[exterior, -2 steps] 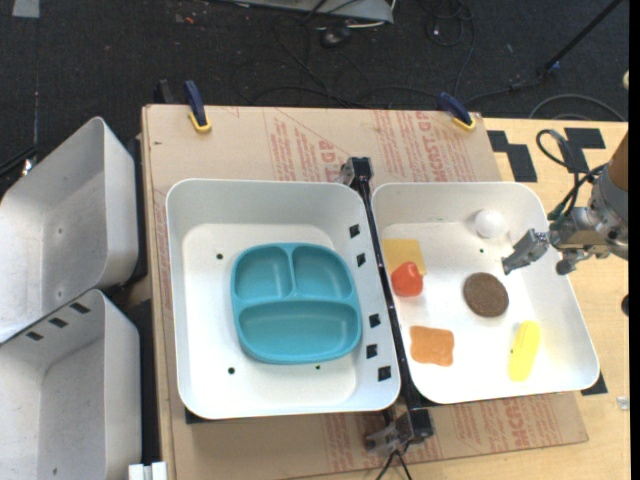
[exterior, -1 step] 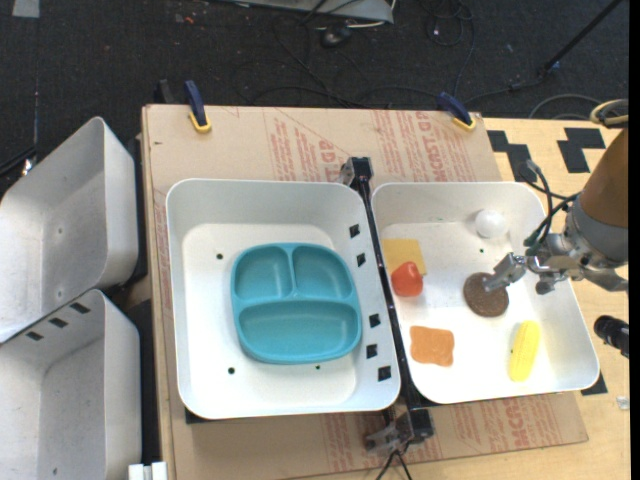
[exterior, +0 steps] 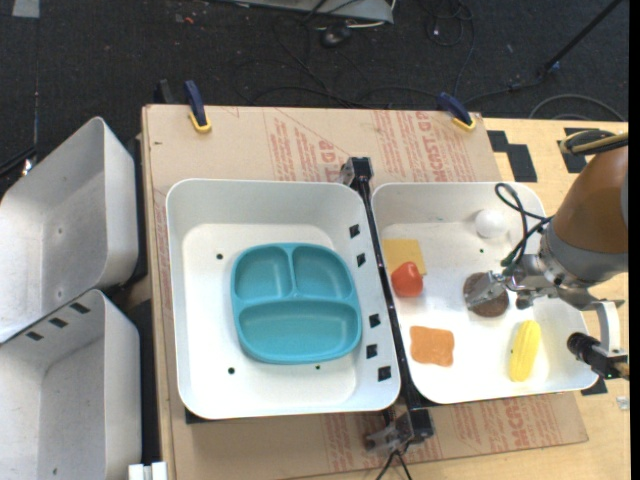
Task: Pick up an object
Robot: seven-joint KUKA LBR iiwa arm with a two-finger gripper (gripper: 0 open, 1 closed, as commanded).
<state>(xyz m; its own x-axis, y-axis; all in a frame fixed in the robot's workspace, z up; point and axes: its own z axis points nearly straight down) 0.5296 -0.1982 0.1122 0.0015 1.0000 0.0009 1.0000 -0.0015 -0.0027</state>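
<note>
The right bin [exterior: 440, 208] holds a yellow flat block [exterior: 403, 253], a red tomato-like piece [exterior: 406, 280], an orange piece [exterior: 432, 345], a yellow corn cob [exterior: 523, 350] and a white ball [exterior: 490, 223]. A brown round object [exterior: 488, 298] lies near the bin's middle right. My gripper [exterior: 506, 282] is low over the bin, right at the brown object's upper right edge. The orange-banded arm [exterior: 592, 218] reaches in from the right and hides the bin's right wall.
The left bin [exterior: 190, 268] holds a teal divided tray [exterior: 296, 302]. A black divider [exterior: 378, 278] runs between the bins. Two white containers [exterior: 60, 268] stand left of the bench. Yellow clamps [exterior: 200, 118] hold the board's far edge.
</note>
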